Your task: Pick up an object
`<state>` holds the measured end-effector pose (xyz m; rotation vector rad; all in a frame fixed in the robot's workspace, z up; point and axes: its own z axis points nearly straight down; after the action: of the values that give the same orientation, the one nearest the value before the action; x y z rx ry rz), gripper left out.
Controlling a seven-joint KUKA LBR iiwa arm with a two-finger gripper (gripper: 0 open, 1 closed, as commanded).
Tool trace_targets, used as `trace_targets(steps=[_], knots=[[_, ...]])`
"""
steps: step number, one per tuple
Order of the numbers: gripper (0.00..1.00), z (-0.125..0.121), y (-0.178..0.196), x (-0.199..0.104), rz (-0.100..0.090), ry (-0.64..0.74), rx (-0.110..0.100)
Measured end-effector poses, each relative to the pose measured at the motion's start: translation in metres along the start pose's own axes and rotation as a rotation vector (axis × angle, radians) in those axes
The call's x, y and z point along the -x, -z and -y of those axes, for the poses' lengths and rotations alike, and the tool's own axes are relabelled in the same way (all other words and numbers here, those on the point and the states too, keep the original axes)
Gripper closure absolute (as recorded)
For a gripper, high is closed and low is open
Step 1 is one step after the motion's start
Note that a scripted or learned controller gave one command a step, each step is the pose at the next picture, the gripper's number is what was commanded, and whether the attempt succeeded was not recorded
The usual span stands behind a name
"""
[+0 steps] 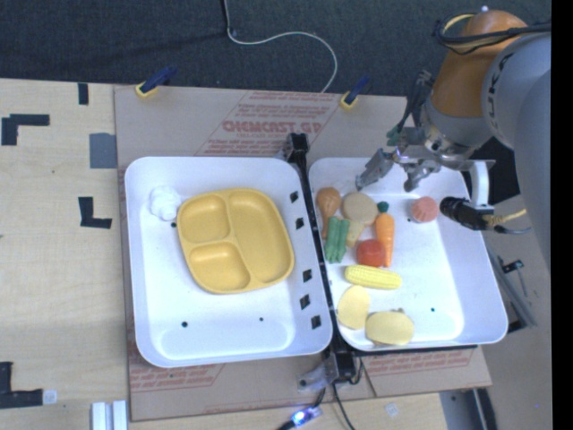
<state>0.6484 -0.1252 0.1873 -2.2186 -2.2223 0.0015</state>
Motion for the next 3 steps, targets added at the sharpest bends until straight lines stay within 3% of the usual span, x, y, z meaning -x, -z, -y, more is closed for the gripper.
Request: trace_targets(steps=[1,2,3], knots=[[0.0,0.03,-0.102,0.0,0.002,-0.006,0.009],[1.0,0.031,-0.091,-0.001,0.002,0.0,0.002],[1.0,0.025,0.027,-0.085,-0.002,0.009,0.012]])
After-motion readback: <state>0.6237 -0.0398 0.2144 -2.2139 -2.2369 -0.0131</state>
